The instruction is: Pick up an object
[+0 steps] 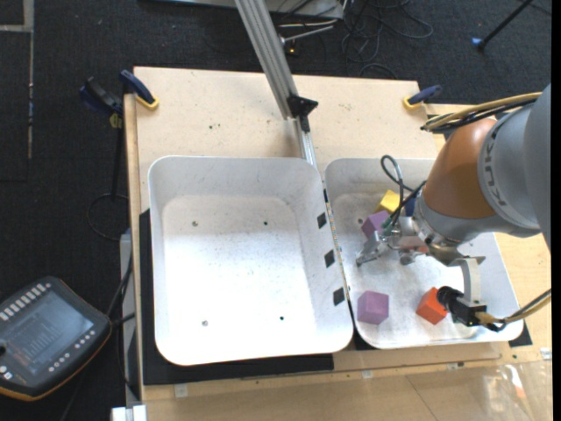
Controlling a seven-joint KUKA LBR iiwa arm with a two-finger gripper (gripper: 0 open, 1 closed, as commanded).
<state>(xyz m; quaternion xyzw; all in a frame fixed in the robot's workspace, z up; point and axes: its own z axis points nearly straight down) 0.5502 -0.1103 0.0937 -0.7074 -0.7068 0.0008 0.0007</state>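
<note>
Camera view, left to right: two white bins on the desk (219, 103), left bin (166, 235), right bin (500, 270). Right bin holds two purple blocks (373, 306) (374, 224), one yellow block (389, 202), one orange block (430, 307) near its front edge. Gripper (379, 251) low mid-bin; fingers' spread unclear.

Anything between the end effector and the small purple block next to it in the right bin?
Nothing visible. The end effector sits just below the small purple block, with bare floor of the right bin between. The yellow block lies beyond, upper right.
</note>
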